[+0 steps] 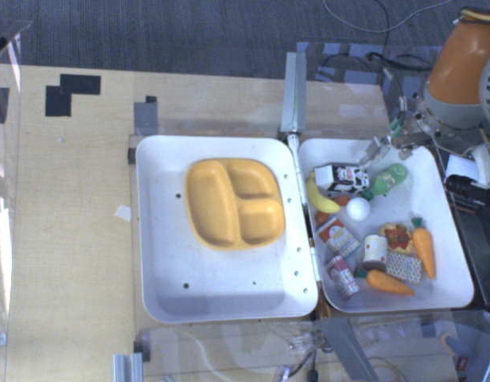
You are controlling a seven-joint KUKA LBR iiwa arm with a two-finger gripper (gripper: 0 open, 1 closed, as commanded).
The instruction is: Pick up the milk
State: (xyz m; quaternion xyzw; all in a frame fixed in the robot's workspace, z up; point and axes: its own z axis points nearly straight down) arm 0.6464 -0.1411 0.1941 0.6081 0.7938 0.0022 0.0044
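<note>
The yellow divided tray (233,202) sits mid left bin (161,293). In the right bin (452,281), the milk (340,178) lies near the far edge, the pincer (378,151) poised just beside it; its grip cannot be told.

milk (340,178): black-and-white patches | tray (233,202): yellow | carrots (422,247): orange | bottle (387,179): green

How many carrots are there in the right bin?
2. One carrot lies near the right wall of the right bin, pointing toward the front. The other carrot lies near the front edge, almost crosswise. More may be hidden under the other toys.
</note>
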